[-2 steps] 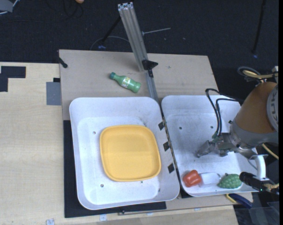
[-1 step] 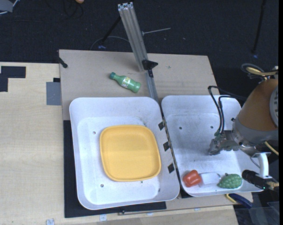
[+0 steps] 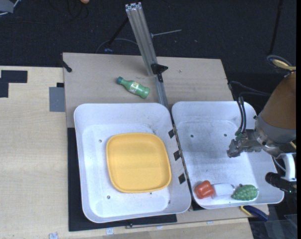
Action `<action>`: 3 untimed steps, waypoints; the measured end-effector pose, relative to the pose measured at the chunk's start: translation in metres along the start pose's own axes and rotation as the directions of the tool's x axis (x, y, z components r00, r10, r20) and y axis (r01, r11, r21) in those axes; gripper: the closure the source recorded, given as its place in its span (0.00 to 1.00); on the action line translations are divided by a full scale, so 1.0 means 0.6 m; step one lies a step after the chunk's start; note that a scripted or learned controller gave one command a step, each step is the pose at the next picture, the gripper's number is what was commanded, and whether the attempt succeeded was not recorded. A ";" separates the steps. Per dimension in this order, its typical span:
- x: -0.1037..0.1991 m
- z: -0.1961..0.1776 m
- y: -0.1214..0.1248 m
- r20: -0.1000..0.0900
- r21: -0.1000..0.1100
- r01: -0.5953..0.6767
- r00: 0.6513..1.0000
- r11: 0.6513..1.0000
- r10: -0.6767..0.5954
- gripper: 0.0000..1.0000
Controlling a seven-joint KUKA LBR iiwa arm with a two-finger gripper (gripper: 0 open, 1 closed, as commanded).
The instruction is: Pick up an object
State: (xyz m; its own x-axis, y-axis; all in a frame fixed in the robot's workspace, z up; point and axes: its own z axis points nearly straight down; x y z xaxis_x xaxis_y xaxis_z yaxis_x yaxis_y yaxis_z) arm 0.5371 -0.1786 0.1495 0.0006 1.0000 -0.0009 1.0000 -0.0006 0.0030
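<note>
Two bins: white and shallow, side by side on the bench; left bin (image 3: 85, 133), right bin (image 3: 210, 118).
Green bottle (image 3: 133, 87): lies on its side on the board behind the left bin, outside both bins.
Yellow plate (image 3: 138, 162): lies flat in the middle of the left bin. It looks stiff and wide, with a low rim, so I judge it hard to take with two fingers.
Red object (image 3: 204, 188): lies at the near edge of the right bin, close to the wall between the bins. It seems a small toy pepper, probably light and smooth, maybe slippery. I would close on its widest part from above.
Pale object (image 3: 221, 189): lies between the red one and the green one; too faint to tell what it is.
Green bumpy object (image 3: 244, 192): in the near right corner of the right bin, perhaps a toy bunch of grapes. Likely light, and its rough surface should give good hold across the middle.
Gripper (image 3: 234, 150): low over the right bin, near its right side, well apart from the red and green objects. I cannot tell how far it is open, and nothing is seen in it.
Task state: no object is lifted yet, in my judgement.
</note>
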 end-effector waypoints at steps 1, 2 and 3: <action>0.003 -0.074 -0.009 0.000 0.000 0.000 1.000 1.000 0.000 1.00; 0.002 -0.113 -0.009 0.000 0.001 0.000 1.000 1.000 0.000 1.00; 0.075 -0.104 0.013 -0.002 0.004 0.004 1.000 1.000 -0.004 1.00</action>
State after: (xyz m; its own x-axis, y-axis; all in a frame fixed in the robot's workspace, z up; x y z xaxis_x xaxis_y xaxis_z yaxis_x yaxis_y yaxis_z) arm 0.5450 -0.1335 0.2119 -0.0033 1.0000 0.0010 1.0000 0.0033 -0.0009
